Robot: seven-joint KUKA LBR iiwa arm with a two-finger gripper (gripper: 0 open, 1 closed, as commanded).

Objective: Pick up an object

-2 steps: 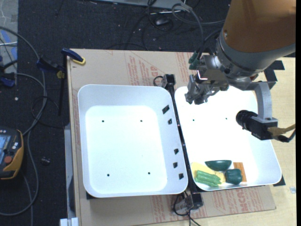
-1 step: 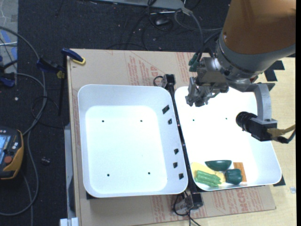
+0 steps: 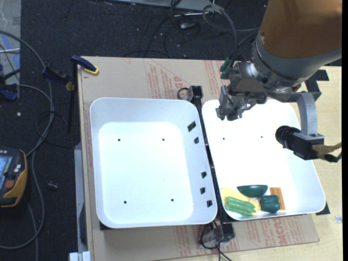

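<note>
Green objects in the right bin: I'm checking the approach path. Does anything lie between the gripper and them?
Nothing visible does. The gripper hovers over the right bin's far end; bare white floor separates it from the green objects at the near edge.

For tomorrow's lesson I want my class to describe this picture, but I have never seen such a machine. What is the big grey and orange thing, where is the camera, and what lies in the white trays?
The grey and orange thing is a robot arm reaching in from the right. At its end is the hand, a two-finger grasper, hanging over the far corner of the right tray. No object shows between its fingers. One fixed camera looks down from above at a slant. Two shallow white trays sit side by side on a bench. Near the right tray's front edge lie a dark green bowl, a light green toy vegetable, a smaller green piece, and yellow and orange bits. The left tray shows bare white.
</note>
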